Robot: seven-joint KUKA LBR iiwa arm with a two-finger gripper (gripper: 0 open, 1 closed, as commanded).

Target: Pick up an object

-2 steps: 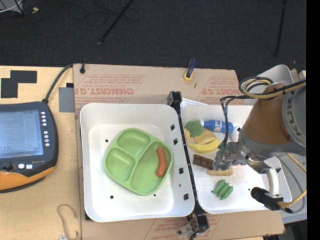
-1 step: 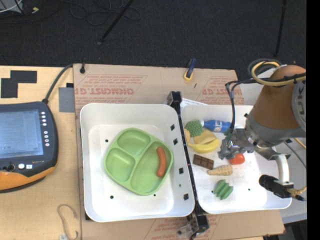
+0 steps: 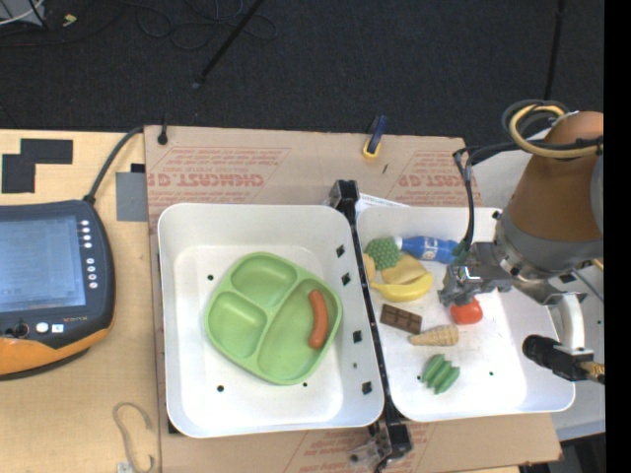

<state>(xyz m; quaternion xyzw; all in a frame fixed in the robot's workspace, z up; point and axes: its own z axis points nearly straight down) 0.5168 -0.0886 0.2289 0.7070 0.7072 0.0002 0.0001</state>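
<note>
Two shallow white bins sit side by side on the tabletop (image 3: 59,151), over a sheet of printed cardboard (image 3: 256,166). The left bin (image 3: 187,235) holds a green divided plate (image 3: 246,318), and a toy sausage (image 3: 317,319) lies in the plate's 3 o'clock compartment, running roughly 12 to 6. The right bin (image 3: 513,387) carries the loose toys: a blue bottle (image 3: 426,248) toward 12 o'clock, a small green pineapple-like piece (image 3: 384,253) at 10 o'clock, and a yellow banana (image 3: 402,284) just below those two, touching or nearly touching both. A brown chocolate bar (image 3: 400,318) lies near the bin's centre, with a waffle cone (image 3: 435,337) just beside it at its 4 o'clock, and a green leafy vegetable (image 3: 440,373) sits apart toward 6 o'clock. The arm (image 3: 557,195) reaches in from 3 o'clock, and its hand (image 3: 461,286) hangs over the right bin, directly above a red tomato (image 3: 467,311) that sits at the hand's 6 o'clock, touching or almost touching it. Whether the fingers are spread or closed I cannot tell, since the wrist hides them from this angle, and nothing is visibly gripped. A grey and orange control pendant (image 3: 44,279) rests on the tabletop at far 9 o'clock.
</note>
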